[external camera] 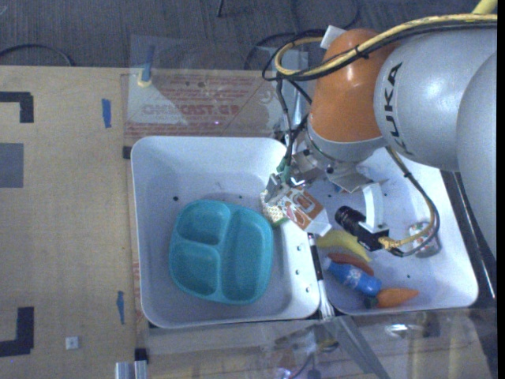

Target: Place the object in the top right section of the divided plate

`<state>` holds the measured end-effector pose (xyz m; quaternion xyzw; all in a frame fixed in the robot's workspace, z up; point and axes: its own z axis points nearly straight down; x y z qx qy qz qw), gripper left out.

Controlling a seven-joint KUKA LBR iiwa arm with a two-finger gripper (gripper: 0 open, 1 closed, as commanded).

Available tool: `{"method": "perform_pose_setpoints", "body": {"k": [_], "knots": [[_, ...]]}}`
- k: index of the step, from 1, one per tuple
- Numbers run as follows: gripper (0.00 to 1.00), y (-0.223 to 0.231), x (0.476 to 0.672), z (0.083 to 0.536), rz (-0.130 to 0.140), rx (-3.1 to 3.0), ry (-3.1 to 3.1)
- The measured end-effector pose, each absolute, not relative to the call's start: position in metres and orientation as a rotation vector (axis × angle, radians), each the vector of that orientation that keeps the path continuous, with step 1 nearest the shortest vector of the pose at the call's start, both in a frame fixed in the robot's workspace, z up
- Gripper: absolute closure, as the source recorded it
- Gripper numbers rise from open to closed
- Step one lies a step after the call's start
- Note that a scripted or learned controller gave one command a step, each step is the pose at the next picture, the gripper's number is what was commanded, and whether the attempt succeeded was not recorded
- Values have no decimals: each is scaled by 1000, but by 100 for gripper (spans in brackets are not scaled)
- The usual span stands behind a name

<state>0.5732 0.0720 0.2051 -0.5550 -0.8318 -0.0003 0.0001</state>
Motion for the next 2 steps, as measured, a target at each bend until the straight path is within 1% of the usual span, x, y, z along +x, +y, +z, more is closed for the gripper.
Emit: {"method": "perform_pose_setpoints", "body": {"k": [1,2], "knots": [[100,58,551,184,2,-1927,-2477],[100,3,572,184,-2,-1877,-2522]]}}
